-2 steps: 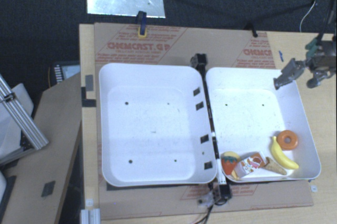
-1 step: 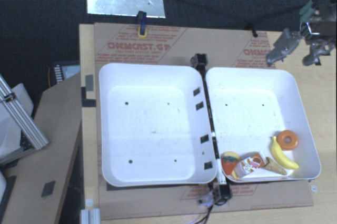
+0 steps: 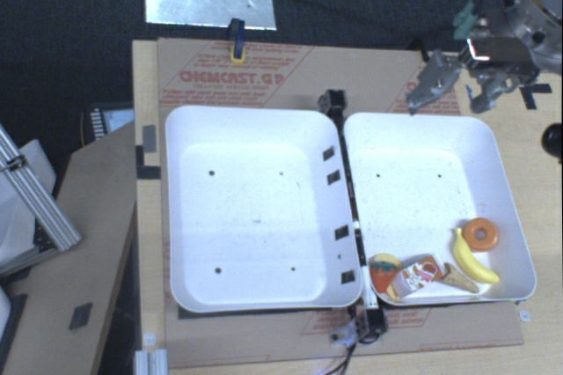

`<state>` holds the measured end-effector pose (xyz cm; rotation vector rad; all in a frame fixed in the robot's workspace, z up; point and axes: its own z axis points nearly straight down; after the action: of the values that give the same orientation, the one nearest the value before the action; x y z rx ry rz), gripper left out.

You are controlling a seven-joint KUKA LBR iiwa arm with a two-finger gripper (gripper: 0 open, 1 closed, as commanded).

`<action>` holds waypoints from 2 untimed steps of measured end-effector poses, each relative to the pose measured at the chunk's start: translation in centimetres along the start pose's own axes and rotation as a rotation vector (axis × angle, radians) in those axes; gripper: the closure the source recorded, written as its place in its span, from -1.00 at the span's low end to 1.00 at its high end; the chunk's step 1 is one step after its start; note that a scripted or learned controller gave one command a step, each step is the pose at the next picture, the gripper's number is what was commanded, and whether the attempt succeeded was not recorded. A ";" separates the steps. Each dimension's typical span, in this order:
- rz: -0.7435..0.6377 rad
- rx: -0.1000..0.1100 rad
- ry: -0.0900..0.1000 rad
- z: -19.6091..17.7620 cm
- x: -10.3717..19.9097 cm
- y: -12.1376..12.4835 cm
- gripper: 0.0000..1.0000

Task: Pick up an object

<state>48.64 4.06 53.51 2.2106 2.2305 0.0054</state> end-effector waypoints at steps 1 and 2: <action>0.001 0.000 0.000 0.0 4.1 0.0 -1.00; 0.002 0.001 0.000 0.0 8.6 0.1 -1.00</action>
<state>48.62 12.70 53.51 2.2128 2.2293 0.0053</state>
